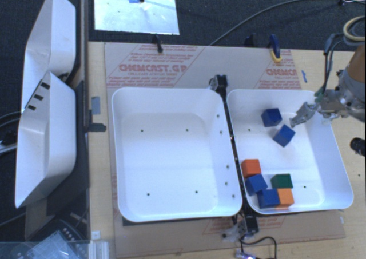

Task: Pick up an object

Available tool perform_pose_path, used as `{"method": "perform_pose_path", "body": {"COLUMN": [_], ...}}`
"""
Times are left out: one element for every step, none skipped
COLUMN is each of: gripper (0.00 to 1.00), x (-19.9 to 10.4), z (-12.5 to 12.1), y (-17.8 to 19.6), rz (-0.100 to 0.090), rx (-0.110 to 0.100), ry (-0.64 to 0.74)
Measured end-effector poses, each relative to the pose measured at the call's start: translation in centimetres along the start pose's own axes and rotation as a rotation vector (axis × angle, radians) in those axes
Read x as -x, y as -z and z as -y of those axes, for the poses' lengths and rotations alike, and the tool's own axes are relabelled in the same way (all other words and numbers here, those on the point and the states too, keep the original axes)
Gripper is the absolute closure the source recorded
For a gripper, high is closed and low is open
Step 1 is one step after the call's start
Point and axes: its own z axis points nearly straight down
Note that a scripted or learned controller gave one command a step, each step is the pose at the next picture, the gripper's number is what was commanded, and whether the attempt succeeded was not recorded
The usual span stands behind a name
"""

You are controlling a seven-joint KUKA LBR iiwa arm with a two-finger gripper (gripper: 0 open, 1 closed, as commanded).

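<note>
My gripper [299, 117] reaches in from the right over the right bin [331, 166], near its upper right part. Two blue cubes lie close to it: one [271, 117] to its left, the other [283, 135], turned at an angle, just below and left of its tip. I see nothing held. At the bin's front left sits a cluster: an orange cube [250, 167], a blue cube [255, 183], a green cube [281, 181], another blue cube [267, 198] and a second orange cube [285, 196].
The left bin [171, 155] lies beside the right one, with a dark clamp [219, 83] at the top of the seam between them. White trays [46, 103] lean at the far left. A blue-and-yellow clamp [275, 51] sits on the bench's back edge.
</note>
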Motion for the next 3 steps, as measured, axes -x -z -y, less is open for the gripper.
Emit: {"method": "perform_pose_path", "body": {"gripper": [0.00, 1.00, 1.00], "x": [1.7, 1.7, -6.0], "z": [-2.5, -2.9, -8.3], "y": [-13.8, -12.0, -7.3], "rz": [-0.003, 0.001, -0.001], "rx": [-0.006, 0.006, 0.005], "ry": [0.000, 0.002, 0.008]}}
